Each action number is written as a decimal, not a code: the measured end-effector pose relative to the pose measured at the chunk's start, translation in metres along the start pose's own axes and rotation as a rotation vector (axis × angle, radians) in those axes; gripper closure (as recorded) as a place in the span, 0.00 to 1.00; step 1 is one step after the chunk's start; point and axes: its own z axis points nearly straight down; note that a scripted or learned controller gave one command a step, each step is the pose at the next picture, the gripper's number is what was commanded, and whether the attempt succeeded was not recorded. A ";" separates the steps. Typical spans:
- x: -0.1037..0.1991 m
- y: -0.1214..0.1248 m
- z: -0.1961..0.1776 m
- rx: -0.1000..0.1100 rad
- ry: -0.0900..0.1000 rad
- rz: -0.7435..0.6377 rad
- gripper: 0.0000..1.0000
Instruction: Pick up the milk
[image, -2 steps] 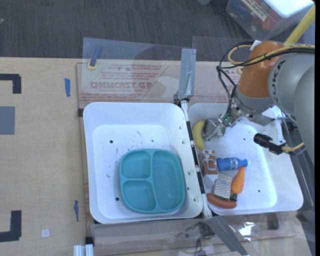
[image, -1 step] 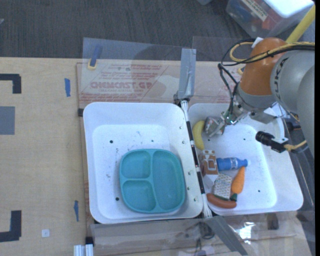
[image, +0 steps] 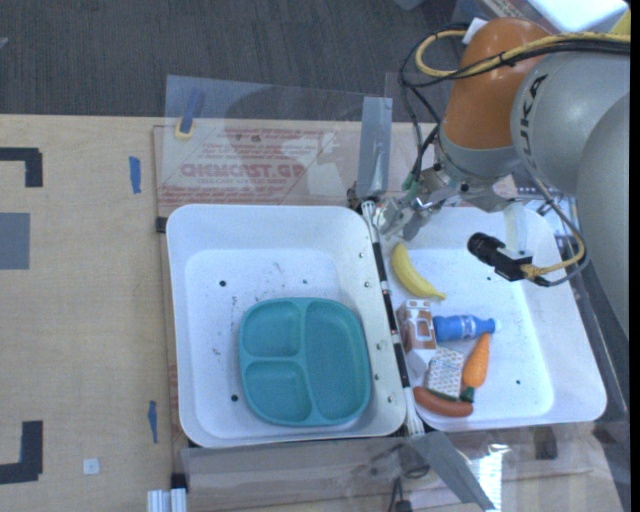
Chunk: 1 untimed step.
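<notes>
The milk (image: 415, 326) is a small brown-and-white carton. It lies in the right bin (image: 560, 380) against the left wall, just below a yellow banana (image: 412, 274). My gripper (image: 398, 216) hangs over the bin's far left corner, above the top end of the banana and well back from the milk. Nothing shows in the gripper. The grey arm with its orange band (image: 490, 60) reaches in from the upper right.
A blue bottle (image: 463, 327) lies right beside the milk, with an orange carrot (image: 477, 361), a speckled packet (image: 443, 372) and a red sausage (image: 442, 403) below. The left bin (image: 200, 250) holds a teal divided plate (image: 303, 362). A black cable plug (image: 497, 255) hangs over the right bin.
</notes>
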 end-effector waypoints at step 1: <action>0.048 0.005 0.001 0.006 0.004 -0.049 1.00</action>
